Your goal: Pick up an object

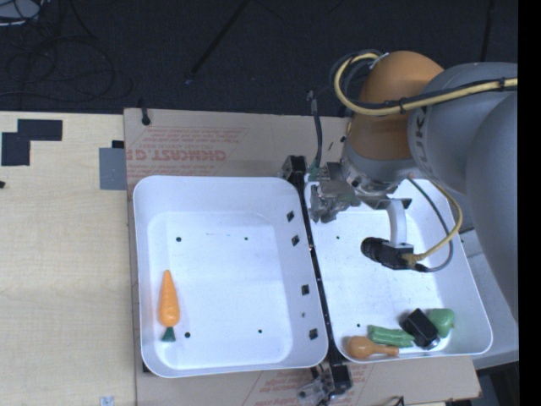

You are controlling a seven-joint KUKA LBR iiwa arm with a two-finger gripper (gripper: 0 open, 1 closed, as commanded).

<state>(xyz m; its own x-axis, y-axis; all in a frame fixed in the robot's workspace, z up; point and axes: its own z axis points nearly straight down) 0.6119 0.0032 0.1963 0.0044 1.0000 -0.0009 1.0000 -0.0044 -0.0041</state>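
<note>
An orange toy carrot [168, 299] with a small green top lies in the left bin [220, 194], near its front left corner. In the right bin [467, 290], along the front edge, a cluster rests together: a green piece [440, 318], a black block [419, 327], a long green pod [389, 337] and an orange pear-shaped piece [369, 348]. My gripper [325, 201] hangs over the right bin's back left corner, close to the divider between the bins and far from every object. I see nothing held in it.
The grey arm with its orange band [393, 100] covers the right bin's back right part. A yellow cable loops down to a black fitting [385, 252] over the bin's middle. Cardboard [211, 138] lies under both bins.
</note>
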